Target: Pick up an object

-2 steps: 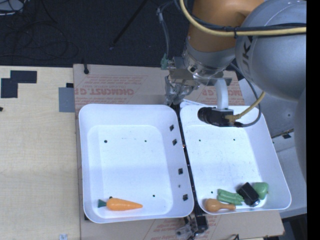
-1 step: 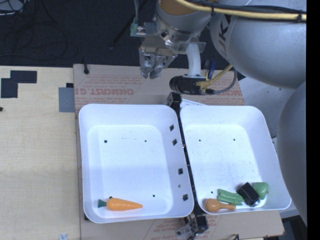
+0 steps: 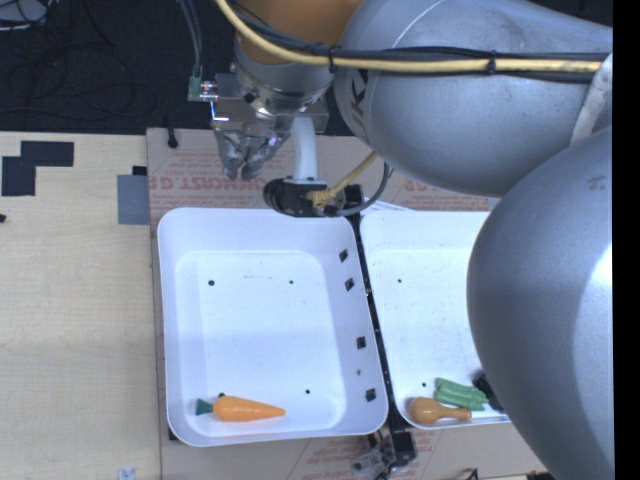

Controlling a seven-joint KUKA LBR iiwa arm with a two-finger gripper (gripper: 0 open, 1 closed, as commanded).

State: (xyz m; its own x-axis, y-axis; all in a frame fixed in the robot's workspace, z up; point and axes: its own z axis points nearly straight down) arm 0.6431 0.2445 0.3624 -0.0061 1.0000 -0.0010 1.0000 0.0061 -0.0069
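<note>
The jaws hang above the far rim of the left bin, raised well clear of it, and nothing sits between them; their tips look drawn close together, though at this slant I cannot tell for certain whether they are open or closed. The gripper (image 3: 248, 158) points down from the grey wrist of the KUKA arm (image 3: 470, 78), whose bulk covers much of the right-hand side.

Below and toward the viewer lies the shallow white plastic left bin (image 3: 180, 268). Its one object is a small orange toy carrot with a green stub (image 3: 243, 408), lying flat on its side near the bin's near wall, well apart from the gripper. In the white right bin (image 3: 420, 268), near its front edge, a tan pear-shaped toy (image 3: 438, 412) lies touching a green bean-like toy (image 3: 460, 394), both close beside the arm's big grey link.

I judge the task to be at its start: nothing is held, and the approach has not begun. The next move calls for carrying the gripper across to a chosen object, the carrot being the most exposed, opening over it, and descending so the fingers close across its narrow width.
</note>
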